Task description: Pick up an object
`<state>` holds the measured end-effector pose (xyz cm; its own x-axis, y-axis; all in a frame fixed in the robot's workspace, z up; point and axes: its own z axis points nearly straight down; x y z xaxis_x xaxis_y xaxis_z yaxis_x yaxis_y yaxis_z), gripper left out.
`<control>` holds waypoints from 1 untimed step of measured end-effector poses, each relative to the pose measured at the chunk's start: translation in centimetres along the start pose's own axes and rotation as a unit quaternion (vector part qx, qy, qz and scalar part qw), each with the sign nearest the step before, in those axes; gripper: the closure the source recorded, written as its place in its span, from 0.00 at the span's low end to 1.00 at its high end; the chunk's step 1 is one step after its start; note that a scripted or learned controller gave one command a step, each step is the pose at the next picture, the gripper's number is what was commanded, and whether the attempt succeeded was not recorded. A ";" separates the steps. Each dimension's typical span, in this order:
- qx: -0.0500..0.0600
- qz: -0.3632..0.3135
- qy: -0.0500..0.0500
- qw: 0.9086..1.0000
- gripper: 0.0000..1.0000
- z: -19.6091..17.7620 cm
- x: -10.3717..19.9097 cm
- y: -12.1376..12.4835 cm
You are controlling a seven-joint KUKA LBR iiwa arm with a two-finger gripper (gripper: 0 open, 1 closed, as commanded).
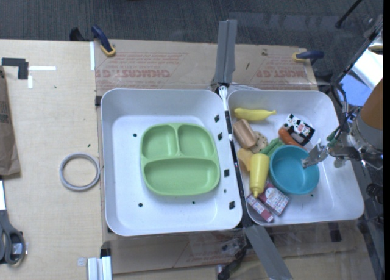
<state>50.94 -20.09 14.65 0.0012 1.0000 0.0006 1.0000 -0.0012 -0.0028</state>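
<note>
Reaching in over the right bin's (pixel 347 208) right edge, the metal gripper (pixel 315 155) hangs at the rim of a smooth, round blue bowl (pixel 294 171); whether its claw is wide or narrow cannot be told. A curved yellow banana (pixel 254 113) lies near the bin's far edge, a glossy yellow bottle (pixel 259 172) touches the bowl's left side, and a black-and-white cow toy (pixel 299 129) sits just beyond. In the left bin (pixel 116 150), a matte green divided plate (pixel 180 158) rests at the centre.

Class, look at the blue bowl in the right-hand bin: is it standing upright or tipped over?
Upright. The blue bowl shows its open mouth and inner floor facing up, with its round rim roughly level in the right bin.
</note>
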 end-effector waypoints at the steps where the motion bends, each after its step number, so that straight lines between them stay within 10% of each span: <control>1: -0.001 -0.069 -0.001 0.998 0.00 -1.5 0.1 10.5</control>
<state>61.42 -20.05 16.10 -0.1356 0.9908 -0.0006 0.9908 0.1356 -0.0005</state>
